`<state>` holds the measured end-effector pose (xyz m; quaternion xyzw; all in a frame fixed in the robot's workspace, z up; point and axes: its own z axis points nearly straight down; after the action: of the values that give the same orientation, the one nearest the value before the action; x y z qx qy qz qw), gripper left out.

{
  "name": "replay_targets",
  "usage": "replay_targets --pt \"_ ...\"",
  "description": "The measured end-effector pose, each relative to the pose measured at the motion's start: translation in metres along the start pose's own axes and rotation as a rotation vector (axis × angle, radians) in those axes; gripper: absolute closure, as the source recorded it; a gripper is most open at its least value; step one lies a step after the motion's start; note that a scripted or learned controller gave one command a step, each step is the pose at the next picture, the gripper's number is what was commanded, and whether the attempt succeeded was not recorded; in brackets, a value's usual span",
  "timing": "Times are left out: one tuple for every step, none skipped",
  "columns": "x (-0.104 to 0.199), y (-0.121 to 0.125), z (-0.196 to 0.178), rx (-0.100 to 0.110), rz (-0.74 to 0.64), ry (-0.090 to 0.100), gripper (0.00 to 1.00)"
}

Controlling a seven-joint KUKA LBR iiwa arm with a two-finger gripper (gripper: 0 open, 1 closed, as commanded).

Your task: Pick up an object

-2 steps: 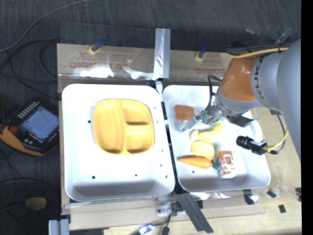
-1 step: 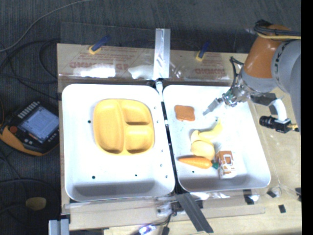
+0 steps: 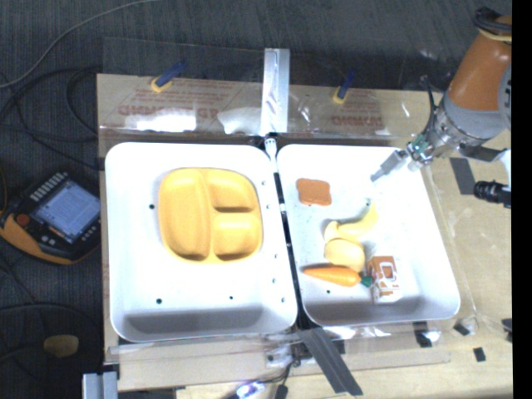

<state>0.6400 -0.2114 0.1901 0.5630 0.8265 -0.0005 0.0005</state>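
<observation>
The gripper (image 3: 384, 171) hung over the upper right corner of the right bin (image 3: 440, 248), reaching in at a slant from the arm (image 3: 478, 81) on the right. Its tip looked thin and pale at that spot, and whether it was parted or closed could not be told. Nothing was seen in it.

The things to pick from all lay in the right bin. A brown block (image 3: 314, 192) sat near the bin's upper left, apart from the rest. Lower down, a banana (image 3: 356, 221) curved over a pale round piece (image 3: 344, 253), the two touching. Just below them lay a carrot (image 3: 331, 275), and at its right end stood a small carton (image 3: 383, 278), close against it. The left bin (image 3: 133, 306) held a yellow tray (image 3: 210, 214) with compartments.

By my reading the step in hand was the approach: the tool stood above the bin floor and off to the side of every object, so no grasp had begun. The banana's upper tip was the nearest thing to it, down and to the left. The next move would call for carrying the tool over one chosen object and bringing it down squarely. The brown block, standing alone, seemed the easier target; the cluster below risked catching a neighbour or nudging the pile.
</observation>
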Motion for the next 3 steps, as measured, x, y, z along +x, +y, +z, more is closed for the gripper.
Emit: replay_targets --pt "0.005 -0.049 -0.051 0.0 -0.059 -0.002 0.0" --pt "0.007 -0.047 0.04 0.0 0.089 0.002 0.0" --pt "0.041 -0.038 0.101 -0.007 0.242 -0.005 0.0"
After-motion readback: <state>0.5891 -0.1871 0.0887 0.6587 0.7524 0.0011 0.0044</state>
